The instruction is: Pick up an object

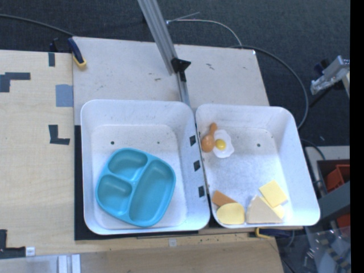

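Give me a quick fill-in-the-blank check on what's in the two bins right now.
1. The blue tray lies in the ____ bin.
2. The tray is split into ____ compartments.
3. The fried egg lies in the right bin, near the wall it shares with the ____ bin.
4. The cheese pieces sit toward the right bin's ____ edge.

Missing words: left; three; left; front (bottom)

We see bright, even overhead light with soft shadows. White bins (142, 110) look slightly washed out; overall mildly soft.
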Motion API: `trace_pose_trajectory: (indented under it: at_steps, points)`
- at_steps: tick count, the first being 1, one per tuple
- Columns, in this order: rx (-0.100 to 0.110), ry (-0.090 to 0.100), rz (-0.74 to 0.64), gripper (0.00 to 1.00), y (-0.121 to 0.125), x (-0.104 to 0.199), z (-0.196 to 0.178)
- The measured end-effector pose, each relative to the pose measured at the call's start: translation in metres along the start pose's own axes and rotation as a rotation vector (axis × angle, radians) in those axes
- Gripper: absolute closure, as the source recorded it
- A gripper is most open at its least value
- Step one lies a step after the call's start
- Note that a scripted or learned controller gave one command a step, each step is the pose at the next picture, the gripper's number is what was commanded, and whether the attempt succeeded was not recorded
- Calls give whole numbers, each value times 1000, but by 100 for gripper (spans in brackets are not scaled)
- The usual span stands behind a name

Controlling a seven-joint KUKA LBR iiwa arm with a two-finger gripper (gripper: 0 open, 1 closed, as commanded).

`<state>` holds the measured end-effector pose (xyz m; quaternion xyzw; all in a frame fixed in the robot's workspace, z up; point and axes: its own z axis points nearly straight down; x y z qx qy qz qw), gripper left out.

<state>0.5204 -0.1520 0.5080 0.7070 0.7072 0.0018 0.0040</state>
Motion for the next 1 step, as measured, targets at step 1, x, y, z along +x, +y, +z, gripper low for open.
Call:
trace_pose_trajectory:
  at_steps: [1]
  points:
    - [4, -2, 0, 0, 114, -48, -30]
